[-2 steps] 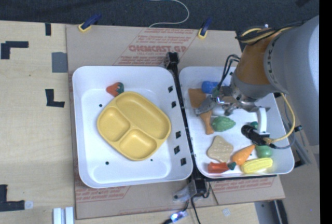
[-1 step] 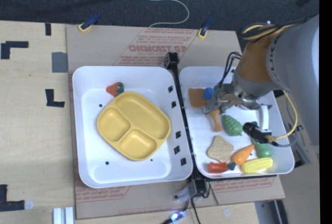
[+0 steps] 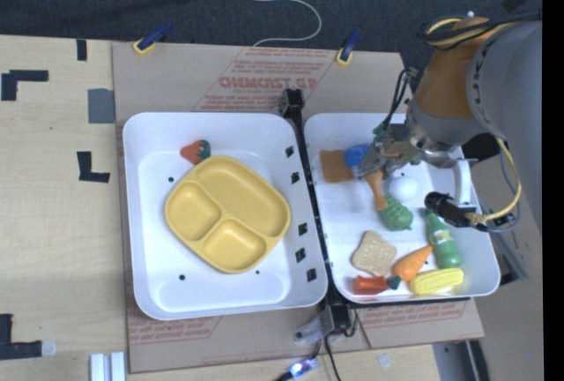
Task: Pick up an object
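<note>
Camera view: your arm reaches into right bin (image 3: 480, 220).
Gripper (image 3: 385, 160): low beside blue piece (image 3: 355, 157); finger state, cannot tell.
Why: food toys cluster here; yellow tray (image 3: 227, 213) fills left bin (image 3: 141, 194).

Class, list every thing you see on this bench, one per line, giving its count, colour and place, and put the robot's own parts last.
Bins: 2, white, side by side on the bench.
Divided plate: 1, yellow, middle of left bin.
Small toy: 1, red and green, left bin, above the plate.
Brown square: 1, right bin, upper left.
Blue object: 1, beside the brown square.
Broccoli: 1, green, tan stalk, right bin centre.
Bread slice: 1, tan, right bin.
Carrot: 1, orange.
Corn: 1, yellow, bottom right corner.
Chilli: 1, red, bottom edge.
Bottle: 1, green, right side.
Clamps: 2, blue and yellow, board's top edge.
Arm: 1, grey and orange, over right bin.
Gripper: 1, near the blue object.
</note>
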`<state>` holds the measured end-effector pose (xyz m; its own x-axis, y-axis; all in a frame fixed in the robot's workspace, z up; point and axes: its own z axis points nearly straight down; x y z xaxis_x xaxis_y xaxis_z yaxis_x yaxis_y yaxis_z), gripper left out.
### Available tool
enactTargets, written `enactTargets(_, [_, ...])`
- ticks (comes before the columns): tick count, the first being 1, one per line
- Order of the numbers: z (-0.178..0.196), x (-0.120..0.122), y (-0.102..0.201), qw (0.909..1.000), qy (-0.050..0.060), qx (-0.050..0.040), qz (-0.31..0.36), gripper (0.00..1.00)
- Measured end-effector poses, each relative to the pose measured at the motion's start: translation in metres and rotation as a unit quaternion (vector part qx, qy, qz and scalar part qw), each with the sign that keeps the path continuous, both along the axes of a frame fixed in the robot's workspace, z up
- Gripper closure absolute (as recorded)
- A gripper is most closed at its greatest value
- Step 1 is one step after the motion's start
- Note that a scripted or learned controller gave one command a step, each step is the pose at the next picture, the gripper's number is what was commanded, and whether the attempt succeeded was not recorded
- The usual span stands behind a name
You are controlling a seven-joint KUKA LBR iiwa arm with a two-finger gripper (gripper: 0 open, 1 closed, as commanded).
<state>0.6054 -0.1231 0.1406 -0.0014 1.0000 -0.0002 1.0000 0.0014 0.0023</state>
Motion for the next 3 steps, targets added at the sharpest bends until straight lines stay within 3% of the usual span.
enactTargets(1, [0.061, 0.007, -0.002, 1.0000, -0.001, -0.0003, 0.000, 1.00])
enactTargets(2, [0.085, 0.007, -0.002, 1.0000, 0.001, 0.0001, 0.000, 1.00])
enactTargets(3, [0.091, -0.008, 0.055, 1.0000, 0.002, 0.0012, 0.003, 1.00])
